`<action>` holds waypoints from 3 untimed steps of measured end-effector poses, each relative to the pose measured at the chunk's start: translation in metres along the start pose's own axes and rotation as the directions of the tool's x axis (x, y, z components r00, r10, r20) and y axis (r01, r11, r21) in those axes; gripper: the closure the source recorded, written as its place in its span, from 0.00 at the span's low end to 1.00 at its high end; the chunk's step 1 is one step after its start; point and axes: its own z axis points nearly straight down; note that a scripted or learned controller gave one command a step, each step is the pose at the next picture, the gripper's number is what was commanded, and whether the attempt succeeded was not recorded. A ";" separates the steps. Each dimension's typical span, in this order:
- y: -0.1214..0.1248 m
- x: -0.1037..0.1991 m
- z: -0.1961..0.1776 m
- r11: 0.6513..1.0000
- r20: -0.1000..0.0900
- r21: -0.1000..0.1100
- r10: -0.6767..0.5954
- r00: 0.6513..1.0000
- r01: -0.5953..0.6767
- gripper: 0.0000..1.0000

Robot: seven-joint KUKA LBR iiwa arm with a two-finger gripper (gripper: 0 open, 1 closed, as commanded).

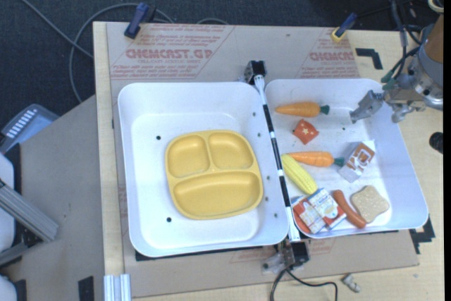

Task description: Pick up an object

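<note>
My gripper (pixel 382 109) hangs over the far right part of the right bin (pixel 412 173), open, with nothing between its fingers (pixel 366 108). To its left in that bin lies an orange carrot (pixel 299 109) with a green stem. Below that sit a small red box (pixel 305 130), a second carrot (pixel 311 159), a yellow corn cob (pixel 299 174) and a small brown-and-white carton (pixel 358 158). Near the front edge are a red packet (pixel 318 211), a sausage (pixel 349 209) and a bread slice (pixel 370 203).
The left bin (pixel 141 151) holds a yellow divided plate (pixel 211 173). A black divider clip (pixel 256 70) sits at the far end of the seam between the bins. Cables (pixel 405 17) hang by the arm at the right.
</note>
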 end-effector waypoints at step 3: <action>0.041 0.090 0.126 1.000 0.001 -0.007 -0.001 1.000 0.001 1.00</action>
